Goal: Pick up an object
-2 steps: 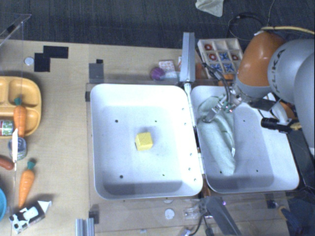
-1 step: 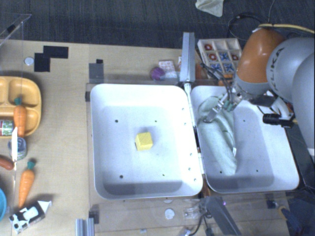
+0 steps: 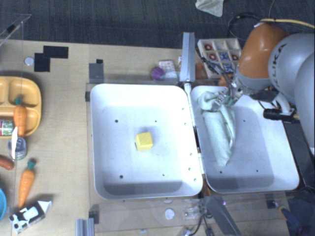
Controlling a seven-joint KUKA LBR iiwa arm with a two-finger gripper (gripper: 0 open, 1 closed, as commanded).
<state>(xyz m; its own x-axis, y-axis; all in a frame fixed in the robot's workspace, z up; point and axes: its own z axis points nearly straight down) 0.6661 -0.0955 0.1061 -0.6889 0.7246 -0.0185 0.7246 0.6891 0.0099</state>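
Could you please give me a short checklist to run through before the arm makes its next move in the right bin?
1. Tool over the target bin: ok. The tool sits at the upper left of the right bin.
2. Tool at the object: ok. It meets the top end of the pale cloth.
3. Cloth secured between the fingers: cannot tell; the contact area is too small and cluttered.
4. Cloth free to lift: ok. It lies along the bin's left side with nothing on it.
5. Other bin undisturbed: ok. The yellow block rests alone in the left bin.
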